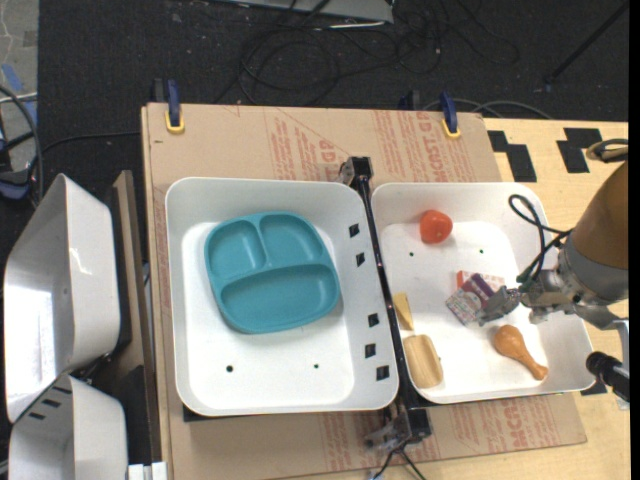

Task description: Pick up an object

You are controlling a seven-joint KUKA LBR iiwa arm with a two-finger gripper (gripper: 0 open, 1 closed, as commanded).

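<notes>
While the brown cardboard-covered tabletop (300, 148) carried both shallow white bins, the left bin (190, 298) held a smooth teal divided plate (270, 271). The right bin (480, 203) held a tan bread-like piece (421, 358), a brown drumstick shape (519, 350), a crinkly purple-and-white packet (472, 295) and a round red tomato-like ball (435, 226). Whether the jaws (497, 306) were spread or pinching the packet beside them, I cannot tell.

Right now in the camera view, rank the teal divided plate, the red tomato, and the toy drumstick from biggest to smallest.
1. Teal divided plate, by far the largest.
2. Toy drumstick.
3. Red tomato, a bit smaller, though it lies farther from the camera, so that gap is unsure.
</notes>
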